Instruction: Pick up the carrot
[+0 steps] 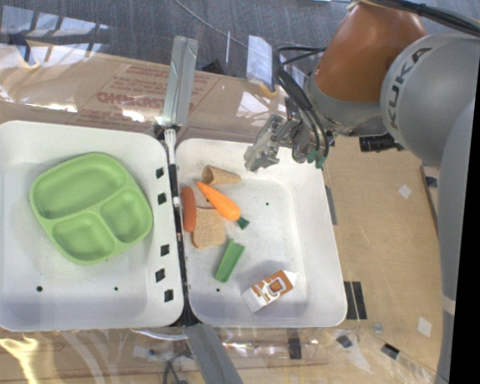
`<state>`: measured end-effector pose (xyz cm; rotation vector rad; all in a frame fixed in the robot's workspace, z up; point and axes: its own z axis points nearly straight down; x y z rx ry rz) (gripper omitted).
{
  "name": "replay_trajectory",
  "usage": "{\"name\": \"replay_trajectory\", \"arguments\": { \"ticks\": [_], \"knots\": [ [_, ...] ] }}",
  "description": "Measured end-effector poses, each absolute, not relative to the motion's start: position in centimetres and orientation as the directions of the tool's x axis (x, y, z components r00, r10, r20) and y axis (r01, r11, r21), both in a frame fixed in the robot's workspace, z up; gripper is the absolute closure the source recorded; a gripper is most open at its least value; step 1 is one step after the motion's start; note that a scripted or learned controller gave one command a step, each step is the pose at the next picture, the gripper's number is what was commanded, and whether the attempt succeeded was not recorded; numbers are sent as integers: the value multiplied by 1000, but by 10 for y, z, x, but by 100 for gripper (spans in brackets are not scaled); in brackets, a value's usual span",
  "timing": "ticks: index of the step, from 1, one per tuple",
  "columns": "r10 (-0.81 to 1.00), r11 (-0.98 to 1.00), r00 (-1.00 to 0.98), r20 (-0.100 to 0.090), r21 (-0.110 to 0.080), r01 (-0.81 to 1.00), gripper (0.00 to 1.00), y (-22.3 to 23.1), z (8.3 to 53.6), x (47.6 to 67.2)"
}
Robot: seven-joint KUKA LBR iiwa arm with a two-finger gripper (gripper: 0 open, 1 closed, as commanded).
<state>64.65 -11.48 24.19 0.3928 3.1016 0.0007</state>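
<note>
A: Carrot [220, 202] first: it lies in the right bin [302, 244], slanted, its thick orange end up toward the cone and its green tip pointing down and right. It touches the bread [209, 230] along its lower side.

B: And the gripper [260, 157]?

A: It hangs above the far rim of that bin, up and right of the carrot, well apart from it. Nothing sits between the fingers. How wide they stand I cannot tell; from this slant they read as one pale metal cluster.

B: So which step is this?

A: I judge it the approach. The grasp is not yet made, so the task is barely begun.

B: What does the next move need?

A: A shift down and left over the carrot's middle, the wrist turned so the fingers close across its narrow width, then a straight descent. The crowd is the risk: the cone [221, 176] just above the carrot, the sausage [188, 208] just left, the bread underneath its edge.

B: How will it handle?

A: It looks like smooth moulded plastic, tapered, so it may slip toward the thin end. The bread looks flat and matt; the green stick [229, 262] below the carrot is blocky, the carton [268, 290] beyond it boxy and printed. The green plate [92, 206], far left of the carrot in the other bin, is glossy, with three wells
</note>
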Motion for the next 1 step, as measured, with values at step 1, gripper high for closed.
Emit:
{"name": "replay_trajectory", "arguments": {
  "ticks": [1],
  "knots": [
    [518, 856, -856, -4, 0, 518, 100, -123, 270, 648]
  ]
}}
